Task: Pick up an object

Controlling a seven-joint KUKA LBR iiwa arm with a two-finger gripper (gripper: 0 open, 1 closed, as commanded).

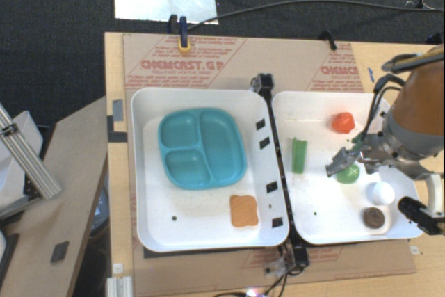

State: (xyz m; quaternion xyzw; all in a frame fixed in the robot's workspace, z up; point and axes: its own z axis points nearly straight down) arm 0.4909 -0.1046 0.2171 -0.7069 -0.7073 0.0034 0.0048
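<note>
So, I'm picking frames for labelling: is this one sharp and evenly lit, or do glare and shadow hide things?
In the camera view, lighting is even and soft; the teal tray and green block read clearly. The white bin is bright, so the white ball has weak contrast. The gripper looks slightly soft and overlaps a green object.

i'm looking down on a robotics lab bench: two white bins (208, 97) sit on a protective-film-covered board (229, 59) printed "chemcast gp", held by a clamp (182, 33). cables (292, 5) trail over dark carpet (55, 24), and an aluminium extrusion rail (28, 160) stands at left.
</note>
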